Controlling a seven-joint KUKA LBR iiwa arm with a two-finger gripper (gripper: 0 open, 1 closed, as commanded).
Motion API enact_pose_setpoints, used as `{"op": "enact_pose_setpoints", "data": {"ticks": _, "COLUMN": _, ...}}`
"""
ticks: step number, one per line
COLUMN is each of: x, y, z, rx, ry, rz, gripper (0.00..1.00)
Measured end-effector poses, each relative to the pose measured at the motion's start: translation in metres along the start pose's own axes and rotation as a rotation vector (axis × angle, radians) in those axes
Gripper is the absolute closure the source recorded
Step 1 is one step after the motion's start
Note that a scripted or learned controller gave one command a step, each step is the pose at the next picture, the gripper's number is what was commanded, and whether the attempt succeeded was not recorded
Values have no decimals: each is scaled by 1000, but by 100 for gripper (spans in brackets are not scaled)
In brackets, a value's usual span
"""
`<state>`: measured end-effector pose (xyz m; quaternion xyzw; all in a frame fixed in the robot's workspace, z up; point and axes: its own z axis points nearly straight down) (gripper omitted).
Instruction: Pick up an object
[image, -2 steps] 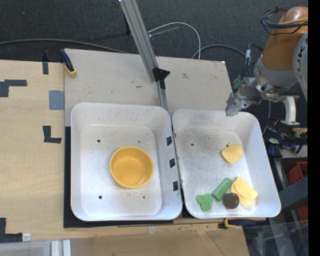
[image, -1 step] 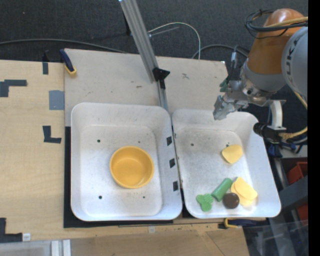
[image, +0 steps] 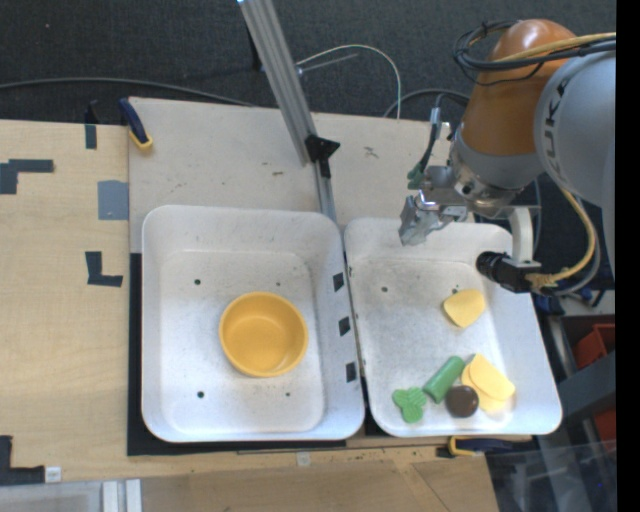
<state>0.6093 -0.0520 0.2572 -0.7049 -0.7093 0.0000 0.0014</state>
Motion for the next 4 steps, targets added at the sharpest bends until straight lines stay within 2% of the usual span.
{"op": "enact_pose_setpoints", "data": {"ticks": 1, "x": 46, "y": -26, "z": 8, "rx": 1, "ry": -1, "rz": 1, "gripper": 100}}
{"op": "enact_pose_setpoints", "data": {"ticks": 2, "x": 91, "y": -32, "z": 14, "rx": 1, "ry": -1, "rz": 0, "gripper": 100}}
{"op": "enact_pose_setpoints", "data": {"ticks": 3, "x": 145, "y": -51, "z": 30, "rx": 3, "ry": -1, "rz": -1, "gripper": 100}}
{"op": "enact_pose_setpoints", "data": {"ticks": 4, "x": 141, "y": -50, "z": 29, "rx": 0, "ry": -2, "rz": 4, "gripper": 0}}
